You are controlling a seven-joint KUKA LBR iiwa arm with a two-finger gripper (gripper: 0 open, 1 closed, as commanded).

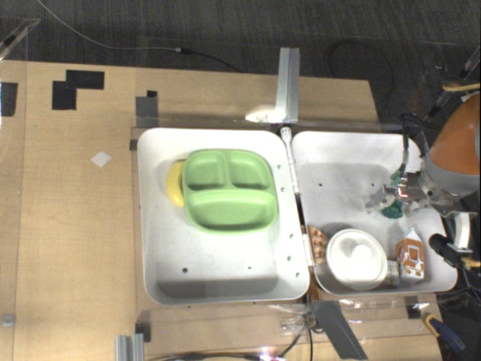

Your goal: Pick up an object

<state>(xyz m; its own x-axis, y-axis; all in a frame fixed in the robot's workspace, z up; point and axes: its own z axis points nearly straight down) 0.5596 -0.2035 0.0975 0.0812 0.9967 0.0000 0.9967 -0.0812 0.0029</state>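
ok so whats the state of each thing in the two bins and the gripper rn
green divided plate: right way up in the left bin, compartments bare
yellow object: partly tucked under the plate's left edge
white bowl: upright in the right bin
small carton: lying beside the bowl
gripper: low over a teal object

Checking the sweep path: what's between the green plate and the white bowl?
In the camera view, the two bins' adjoining walls lie between the green plate and the white bowl, plus a small brown patterned item beside the bowl.

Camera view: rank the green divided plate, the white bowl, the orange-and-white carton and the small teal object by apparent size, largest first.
1. green divided plate
2. white bowl
3. orange-and-white carton
4. small teal object, partly hidden by the gripper
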